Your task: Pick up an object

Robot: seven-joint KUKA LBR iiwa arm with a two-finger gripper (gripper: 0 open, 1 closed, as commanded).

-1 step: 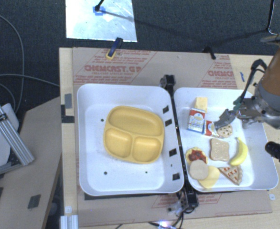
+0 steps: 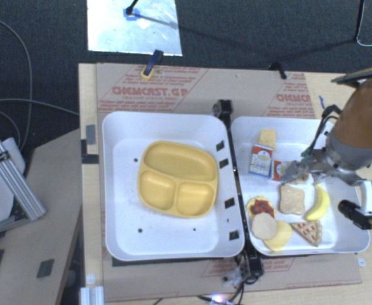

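Where cardboard reads CHEMCAST GP (red print), hand over right bin, grip unclear.

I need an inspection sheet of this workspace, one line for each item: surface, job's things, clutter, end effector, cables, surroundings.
Surface: cardboard-covered bench bearing the left bin and the right bin, side by side.
Job's things: in the right bin, a small carton, cheese block, bread slice, banana, pizza slice and round food pieces.
Clutter: yellow divided tray in the left bin; yellow-and-blue tool on the bench's far edge.
End effector: end effector low over the right bin, above the bread slice; finger state unclear.
Cables: black cables on the floor at left.
Surroundings: dark carpet, shiny sheet, metal frame.
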